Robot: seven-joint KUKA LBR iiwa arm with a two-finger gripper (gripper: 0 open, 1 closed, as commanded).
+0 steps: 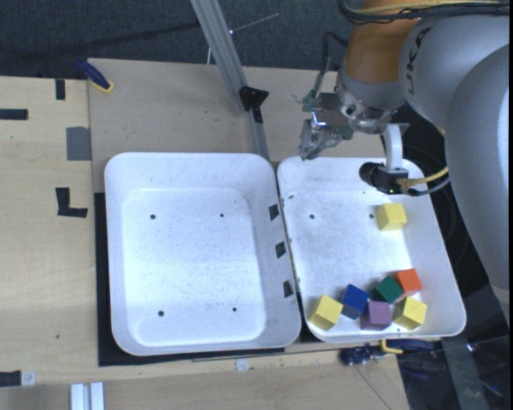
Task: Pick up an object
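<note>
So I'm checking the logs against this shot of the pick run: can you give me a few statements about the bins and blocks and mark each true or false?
1. All the blocks lie in the right bin. True.
2. A yellow block lies apart from the others, further up the bin. True.
3. The end effector hangs over the cluster of blocks at the bin's near edge. False: it is at the far rim of the right bin, away from the cluster.
4. The blue block lies in the left bin. False: it is in the right bin, beside a purple block.
5. An orange block touches a green block. True.
</note>
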